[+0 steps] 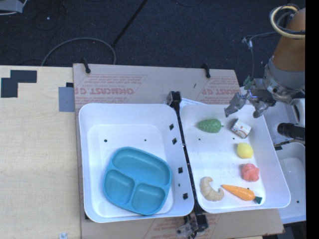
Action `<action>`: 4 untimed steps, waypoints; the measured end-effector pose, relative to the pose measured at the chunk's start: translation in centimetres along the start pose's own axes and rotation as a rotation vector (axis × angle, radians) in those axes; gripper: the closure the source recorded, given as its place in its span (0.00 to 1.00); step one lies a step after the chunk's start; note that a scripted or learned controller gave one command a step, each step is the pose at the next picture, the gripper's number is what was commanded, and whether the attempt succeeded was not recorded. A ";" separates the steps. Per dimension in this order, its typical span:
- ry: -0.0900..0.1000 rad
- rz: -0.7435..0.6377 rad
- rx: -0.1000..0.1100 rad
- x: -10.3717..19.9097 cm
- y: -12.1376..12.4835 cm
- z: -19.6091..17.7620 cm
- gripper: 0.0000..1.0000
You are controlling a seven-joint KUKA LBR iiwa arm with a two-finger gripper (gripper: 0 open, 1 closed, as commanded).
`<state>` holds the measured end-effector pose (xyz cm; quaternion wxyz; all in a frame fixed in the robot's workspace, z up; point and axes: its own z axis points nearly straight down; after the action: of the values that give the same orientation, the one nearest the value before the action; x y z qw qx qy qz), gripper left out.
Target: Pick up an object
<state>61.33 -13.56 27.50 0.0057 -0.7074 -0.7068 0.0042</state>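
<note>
smooth blue sectioned tray point(137, 180), glossy white bin point(94, 133)

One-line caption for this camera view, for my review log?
Open gripper above right bin holding toy foods; blue tray in left bin.

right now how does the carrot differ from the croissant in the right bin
The carrot is orange with a green tip; the croissant is pale beige. The carrot is straight and tapered; the croissant curves. The carrot lies right of the croissant. Both rest near the right bin's front edge.

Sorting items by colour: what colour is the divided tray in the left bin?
Light blue, clearest in the camera view: divided tray.
</note>
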 end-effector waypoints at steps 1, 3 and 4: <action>-0.002 -0.001 -0.011 0.0 0.2 -0.6 0.00; 0.000 -0.001 -0.005 0.5 0.9 10.2 0.00; 0.000 0.000 -0.005 0.2 0.2 16.5 0.00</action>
<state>61.32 -13.29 11.02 0.0040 -0.7073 -0.7069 0.0027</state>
